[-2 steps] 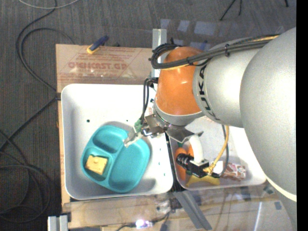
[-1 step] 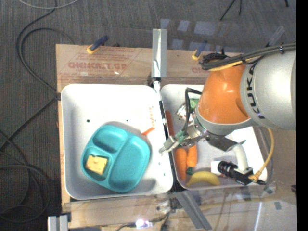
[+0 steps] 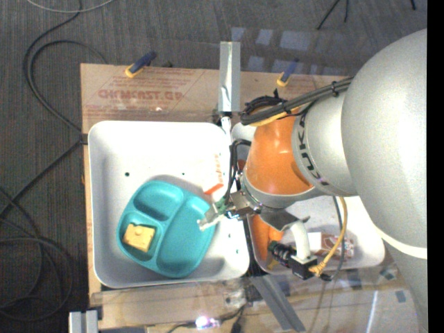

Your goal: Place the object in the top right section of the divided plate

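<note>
Two white bins sit side by side on the bench. Nearest the camera's lower edge, the left white bin holds the teal plastic divided plate, lying flat and a little askew toward the bin's near right corner.

Small yellow block-like object rests in the plate's lower-left section, well apart from the pincer. Looks light, stiff, roughly cube-shaped with flat faces; probably wood or foam, cannot tell which. Judgement: easy to pinch across two opposite flat sides from above, unlikely to break, little risk of slipping if squared up. The section's raised rim sits just beside it, so there is little room for a finger on that side.

Pincer hangs over the plate's right rim, near the top right section. Something thin and pale with an orange and green bit shows at the tip; too small to say whether that is part of the fingers or a held item, so I cannot tell if it is clenched or released.

Further right, the grey arm with orange wrist band bulks over the right white bin, hiding most of it; cables and a black fitting dangle there.

Far side: brown cardboard sheet under the bins, two blue-and-yellow clamps, black cables on the carpet.

Judgement: the plate's ridges are the main obstruction.
</note>
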Available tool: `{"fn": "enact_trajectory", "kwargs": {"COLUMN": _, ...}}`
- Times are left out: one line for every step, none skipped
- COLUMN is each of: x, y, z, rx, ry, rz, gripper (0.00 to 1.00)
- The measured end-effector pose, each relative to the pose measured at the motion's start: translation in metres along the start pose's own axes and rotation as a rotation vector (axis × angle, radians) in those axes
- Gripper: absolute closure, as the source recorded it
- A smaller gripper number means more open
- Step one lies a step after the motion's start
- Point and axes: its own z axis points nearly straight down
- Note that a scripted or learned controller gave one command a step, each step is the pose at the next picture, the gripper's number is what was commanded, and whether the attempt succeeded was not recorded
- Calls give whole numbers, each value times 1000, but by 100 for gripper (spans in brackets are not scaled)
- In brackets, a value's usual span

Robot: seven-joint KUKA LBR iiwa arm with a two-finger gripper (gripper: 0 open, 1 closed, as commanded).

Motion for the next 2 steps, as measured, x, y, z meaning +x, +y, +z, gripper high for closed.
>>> {"fn": "enact_trajectory", "kwargs": {"x": -87, "y": -26, "z": -37, "rx": 10, "ry": 18, "rz": -91, "gripper": 0}}
{"fn": "enact_trajectory", "kwargs": {"x": -111, "y": -4, "z": -112, "rx": 11, "ry": 17, "rz": 21, "gripper": 0}}
